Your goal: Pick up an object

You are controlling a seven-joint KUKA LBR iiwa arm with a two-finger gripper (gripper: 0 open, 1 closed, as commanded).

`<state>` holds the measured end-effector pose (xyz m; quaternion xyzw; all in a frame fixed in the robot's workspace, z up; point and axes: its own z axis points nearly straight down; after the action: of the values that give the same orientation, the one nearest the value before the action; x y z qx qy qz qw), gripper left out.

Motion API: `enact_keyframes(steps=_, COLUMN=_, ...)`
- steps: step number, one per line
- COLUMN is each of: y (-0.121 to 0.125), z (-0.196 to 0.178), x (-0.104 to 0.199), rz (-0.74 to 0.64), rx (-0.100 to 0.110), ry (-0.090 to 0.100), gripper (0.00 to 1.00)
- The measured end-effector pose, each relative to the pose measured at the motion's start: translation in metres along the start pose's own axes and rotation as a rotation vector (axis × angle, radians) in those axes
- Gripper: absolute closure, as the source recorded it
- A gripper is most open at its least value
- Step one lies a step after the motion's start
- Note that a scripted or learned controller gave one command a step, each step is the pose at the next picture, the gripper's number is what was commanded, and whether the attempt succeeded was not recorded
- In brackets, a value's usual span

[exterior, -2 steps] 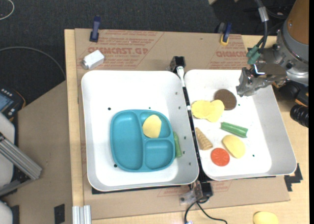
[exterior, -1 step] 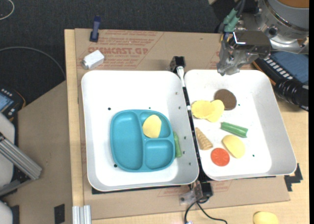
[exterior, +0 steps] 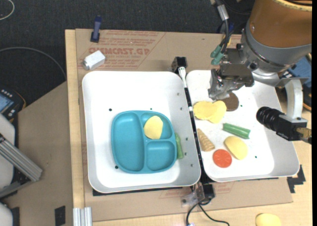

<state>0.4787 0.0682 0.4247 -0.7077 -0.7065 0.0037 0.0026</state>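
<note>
- nearest to the camera i see a small yellow thing point(exterior: 268, 219) on the bench at the bottom right, outside both bins.
- the left bin point(exterior: 99, 101) holds a blue divided tray point(exterior: 130, 143); a pale yellow piece point(exterior: 153, 127) lies in its upper right compartment, and a thin green piece point(exterior: 179, 146) rests along the tray's right edge.
- the right bin point(exterior: 277, 165) holds the loose objects: a yellow flat piece point(exterior: 209, 110), a brown round piece point(exterior: 231, 103) touching it, a green stick point(exterior: 236, 130), an ice cream cone point(exterior: 205, 140), a red disc point(exterior: 222, 158) and a yellow lemon-like piece point(exterior: 236, 147).
- the gripper point(exterior: 219, 91) is low over the right bin, just above the yellow flat piece and beside the brown one.
- if the claw is open or closed, i cannot tell; its tips are dark and blend with the shadow.
- my judgement: the pick is not done yet. i see no object lifted, all lie flat in the bin. the arm looks to be at the reach or grasp step, and closing and lifting are left.
- on the cardboard point(exterior: 124, 46) behind the bins i read red faded letters, something like "mcast.g"; the rest is too weak to read.
</note>
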Motion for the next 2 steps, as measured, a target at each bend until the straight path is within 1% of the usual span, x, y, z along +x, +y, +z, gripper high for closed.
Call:
enact_keyframes(steps=1, y=0.002, z=-0.117, x=0.048, rz=-0.007, rx=-0.023, ry=0.006, gripper=1.00)
enact_keyframes(steps=2, y=-0.001, z=0.009, x=0.049, rz=-0.001, rx=0.005, ry=-0.002, gripper=1.00)
